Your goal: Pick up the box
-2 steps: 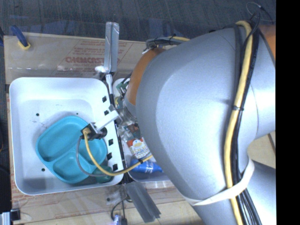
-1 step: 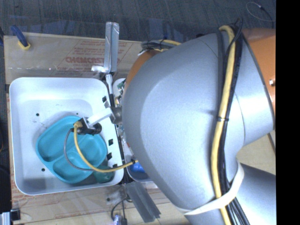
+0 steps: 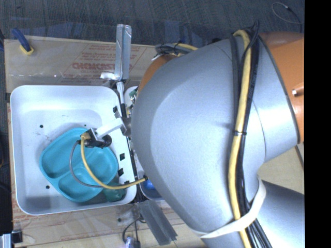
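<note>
The bulky grey robot arm (image 3: 207, 138) covers the right-hand white bin, so the box's place cannot be told. In the shallow white left bin (image 3: 31, 102) lies a turquoise divided plastic tray (image 3: 62, 164). A sound pick needs the box located first.

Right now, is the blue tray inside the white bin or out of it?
Inside. The blue tray lies flat on the floor of the left white bin, within its walls, with a yellow cable looping across it.

Grey arm shell (image 3: 207, 138) smooth, semi-matt plastic; white bin (image 3: 31, 112) glossy plastic; blue tray (image 3: 57, 164) smooth plastic.
</note>
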Tool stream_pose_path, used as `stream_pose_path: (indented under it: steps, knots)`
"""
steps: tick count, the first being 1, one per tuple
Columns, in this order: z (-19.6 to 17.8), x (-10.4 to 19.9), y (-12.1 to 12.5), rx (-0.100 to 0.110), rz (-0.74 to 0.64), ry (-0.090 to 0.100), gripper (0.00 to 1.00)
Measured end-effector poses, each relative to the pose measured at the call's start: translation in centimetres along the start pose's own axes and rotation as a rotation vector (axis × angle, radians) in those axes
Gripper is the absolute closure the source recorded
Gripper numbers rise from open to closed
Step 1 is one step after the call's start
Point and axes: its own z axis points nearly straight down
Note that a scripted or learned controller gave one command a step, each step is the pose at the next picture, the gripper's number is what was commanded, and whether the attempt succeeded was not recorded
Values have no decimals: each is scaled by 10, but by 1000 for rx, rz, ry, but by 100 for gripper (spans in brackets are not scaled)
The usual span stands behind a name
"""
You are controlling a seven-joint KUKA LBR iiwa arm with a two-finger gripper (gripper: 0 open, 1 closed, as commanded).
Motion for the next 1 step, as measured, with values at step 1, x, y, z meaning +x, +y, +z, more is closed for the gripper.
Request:
stream_pose_path:
  steps: [1]
  knots:
    - [0, 0, -1, 1, 2, -1, 100]
